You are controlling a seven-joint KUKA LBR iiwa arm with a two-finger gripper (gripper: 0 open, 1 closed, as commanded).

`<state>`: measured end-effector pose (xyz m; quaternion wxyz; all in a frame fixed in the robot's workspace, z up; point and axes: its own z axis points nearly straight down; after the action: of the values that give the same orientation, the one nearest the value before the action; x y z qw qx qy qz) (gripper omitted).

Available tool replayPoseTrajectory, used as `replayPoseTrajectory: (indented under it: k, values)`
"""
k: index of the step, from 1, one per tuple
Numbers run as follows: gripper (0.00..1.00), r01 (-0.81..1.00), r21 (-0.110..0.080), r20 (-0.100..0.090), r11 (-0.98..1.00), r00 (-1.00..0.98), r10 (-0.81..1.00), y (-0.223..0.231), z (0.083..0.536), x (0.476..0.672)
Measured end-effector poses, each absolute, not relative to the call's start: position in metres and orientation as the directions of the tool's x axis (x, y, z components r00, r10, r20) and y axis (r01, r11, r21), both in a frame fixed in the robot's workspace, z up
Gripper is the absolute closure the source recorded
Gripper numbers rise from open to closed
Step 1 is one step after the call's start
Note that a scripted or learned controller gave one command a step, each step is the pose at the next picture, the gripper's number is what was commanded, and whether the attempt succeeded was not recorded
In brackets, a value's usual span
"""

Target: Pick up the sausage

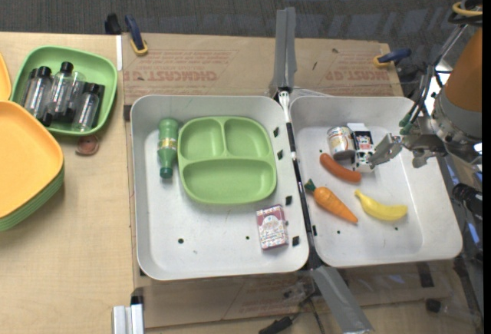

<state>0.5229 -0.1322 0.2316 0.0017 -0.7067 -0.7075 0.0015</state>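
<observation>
The sausage [340,168], a short red-orange link, lies slantwise in the right bin [430,240], near its upper left. My gripper [374,157] hangs just to the right of the sausage's right end, low over the bin floor. Nothing can be seen held in it. The arm reaches in from the right edge.
A silver can [338,140] and a small white box [360,140] sit just behind the sausage. In front of it are a carrot [334,202] and a banana [381,207]. The left bin [153,240] holds a green divided plate [227,160], a green bottle [167,146] and a small pink box [271,227].
</observation>
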Motion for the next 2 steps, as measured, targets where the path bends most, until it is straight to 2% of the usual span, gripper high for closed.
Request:
replayPoseTrajectory:
  k: [1, 2]
  values:
    - [0.0, 1.0, -0.003, 0.001, 0.024, -0.024, 1.0, -0.1267, 0.0906, 0.4768]
    - [1.0, 1.0, -0.004, 0.001, 0.02, -0.02, 1.0, -0.1274, 0.0991, 0.4769]
